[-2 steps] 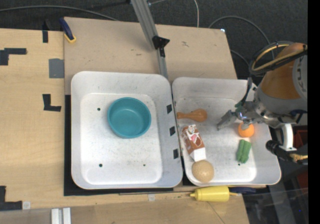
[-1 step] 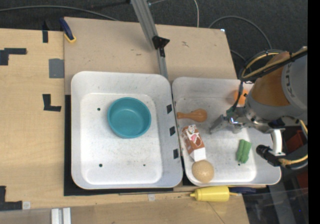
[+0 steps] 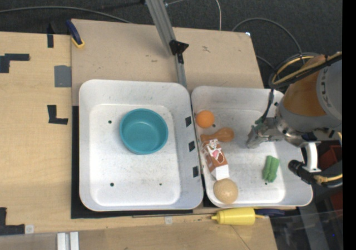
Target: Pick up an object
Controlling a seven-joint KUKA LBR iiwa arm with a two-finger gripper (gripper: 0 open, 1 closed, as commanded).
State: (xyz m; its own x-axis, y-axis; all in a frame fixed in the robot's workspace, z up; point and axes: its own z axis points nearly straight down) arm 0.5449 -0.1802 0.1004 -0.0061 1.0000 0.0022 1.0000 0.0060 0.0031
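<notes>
yellow mustard bottle [image 3: 236, 216] on worktop edge | right bin [image 3: 239, 96]: orange ball [image 3: 204, 119], carton [image 3: 215, 158], tan ball [image 3: 225, 191], green piece [image 3: 271, 168] all resting | gripper [image 3: 257, 137] low over bare floor, finger state untellable | nothing lifted, pick pending

There's the arm [image 3: 325, 96], rounded grey casing with a broad orange band [image 3: 300, 96] above the wrist. Yellow and black cables [image 3: 286, 70] loop over it, and the gripper [image 3: 257, 137] is dull grey metal.
</notes>
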